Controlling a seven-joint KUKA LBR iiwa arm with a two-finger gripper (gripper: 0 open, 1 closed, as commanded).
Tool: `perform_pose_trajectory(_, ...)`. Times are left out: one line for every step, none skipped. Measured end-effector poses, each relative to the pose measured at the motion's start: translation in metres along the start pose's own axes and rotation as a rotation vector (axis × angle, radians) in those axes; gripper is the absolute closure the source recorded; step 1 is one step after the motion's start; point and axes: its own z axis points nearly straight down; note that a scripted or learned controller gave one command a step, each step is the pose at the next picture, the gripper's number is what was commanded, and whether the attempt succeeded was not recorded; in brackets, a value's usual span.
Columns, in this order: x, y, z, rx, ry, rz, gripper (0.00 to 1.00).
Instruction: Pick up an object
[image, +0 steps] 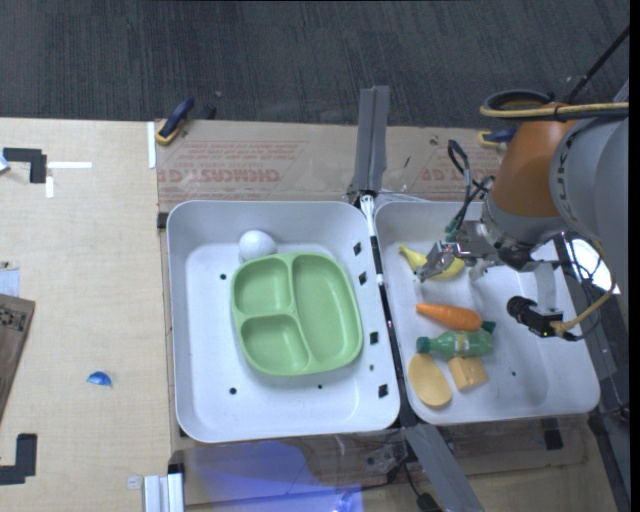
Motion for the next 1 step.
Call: perform_pose_trajectory(-0.0125,-0.0707,0.0074,0.001,0.001,0.011,0.0)
